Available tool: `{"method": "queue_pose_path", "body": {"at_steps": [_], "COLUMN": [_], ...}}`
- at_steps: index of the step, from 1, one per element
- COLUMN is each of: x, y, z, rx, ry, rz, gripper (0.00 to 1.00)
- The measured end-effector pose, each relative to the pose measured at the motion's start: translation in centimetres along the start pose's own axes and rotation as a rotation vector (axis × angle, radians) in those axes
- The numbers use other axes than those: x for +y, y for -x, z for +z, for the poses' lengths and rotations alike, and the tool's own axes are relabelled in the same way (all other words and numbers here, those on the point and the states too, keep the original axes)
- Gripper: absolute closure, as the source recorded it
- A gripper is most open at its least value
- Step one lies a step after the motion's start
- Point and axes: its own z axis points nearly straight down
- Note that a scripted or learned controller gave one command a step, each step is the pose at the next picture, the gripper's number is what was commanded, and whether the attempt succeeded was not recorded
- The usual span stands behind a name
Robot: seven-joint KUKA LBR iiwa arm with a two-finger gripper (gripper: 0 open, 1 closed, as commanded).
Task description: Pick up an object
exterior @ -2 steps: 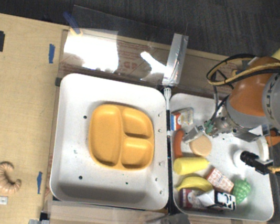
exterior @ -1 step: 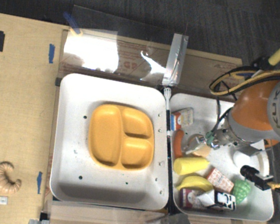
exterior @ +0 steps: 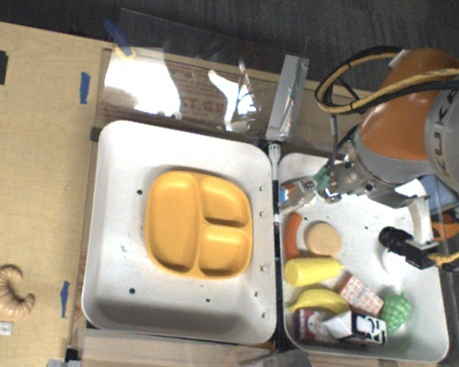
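So the pick hadn't happened yet as far as I could see. The hand (exterior: 327, 184) sat low at the back-left corner of the right bin (exterior: 427, 329), but honestly couldn't tell if it was wide or narrow, and nothing visibly sat in it. All the candidates lay along the bin's left and front edges: a round tan piece (exterior: 323, 238), a banana (exterior: 320, 301), a green thing (exterior: 397, 311). The whole grab and lift was left.
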Motion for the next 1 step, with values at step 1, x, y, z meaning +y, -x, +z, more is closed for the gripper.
{"method": "queue_pose_path", "body": {"at_steps": [1], "x": [-6.24], "y": [-0.85], "z": [0.36], "rx": [0.001], "ry": [-0.011], "rz": [0.013], "gripper": [0.0]}}
